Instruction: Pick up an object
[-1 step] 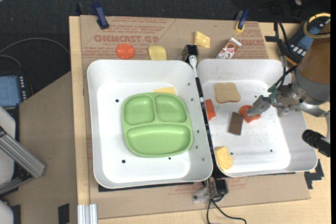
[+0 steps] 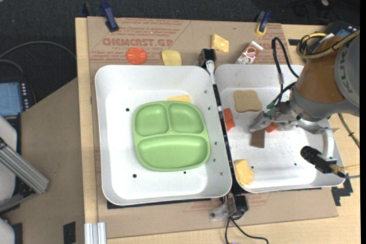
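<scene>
Low over the right bin (image 2: 286, 177), the gripper (image 2: 262, 130) hangs from the grey and orange arm (image 2: 320, 80) that reaches in from the right, and its metal fingers come down around a small dark brown block (image 2: 258, 139); whether they stand wide or have closed on it I cannot tell, so the block should not be counted as held. A small red piece (image 2: 271, 128) lies just beside the fingers on their right, near enough to be nudged or caught along with the block. To do this step well, I judge the fingers should settle squarely on the brown block, clear of the red piece, close firmly, then lift straight up and slowly. Farther out, a tan toast-like slice (image 2: 247, 101) lies toward the far side, an orange-red piece (image 2: 229, 119) sits against the bin's left wall, and a yellow piece (image 2: 243, 171) rests at the near left corner. Well apart, the left bin (image 2: 114, 88) bears a green divided plate (image 2: 170, 135).
</scene>
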Tool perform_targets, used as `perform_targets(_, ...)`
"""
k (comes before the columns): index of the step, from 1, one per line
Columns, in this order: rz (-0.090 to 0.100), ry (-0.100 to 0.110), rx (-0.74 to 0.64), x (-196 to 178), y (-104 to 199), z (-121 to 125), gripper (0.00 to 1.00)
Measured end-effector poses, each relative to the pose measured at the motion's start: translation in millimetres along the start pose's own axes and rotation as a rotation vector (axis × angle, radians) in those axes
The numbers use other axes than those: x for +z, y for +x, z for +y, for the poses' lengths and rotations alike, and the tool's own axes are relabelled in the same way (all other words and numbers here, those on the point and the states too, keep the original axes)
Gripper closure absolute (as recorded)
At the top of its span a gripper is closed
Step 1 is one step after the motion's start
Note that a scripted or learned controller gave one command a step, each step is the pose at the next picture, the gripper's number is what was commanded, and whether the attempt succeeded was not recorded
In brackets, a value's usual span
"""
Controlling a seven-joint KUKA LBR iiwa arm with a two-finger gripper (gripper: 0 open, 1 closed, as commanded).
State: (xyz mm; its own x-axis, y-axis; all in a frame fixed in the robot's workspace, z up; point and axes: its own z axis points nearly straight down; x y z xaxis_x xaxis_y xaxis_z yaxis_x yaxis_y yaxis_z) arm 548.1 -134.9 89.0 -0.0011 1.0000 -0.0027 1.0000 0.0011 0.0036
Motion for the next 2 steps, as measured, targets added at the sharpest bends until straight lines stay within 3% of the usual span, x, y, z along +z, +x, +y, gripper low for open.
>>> perform_targets(1, 0.001, 0.001, 0.002, -10.5, 0.2, -1.7, 1.00)
perform_targets(2, 0.005, -0.001, -0.003, -97.4, 87.4, 3.7, 1.00)
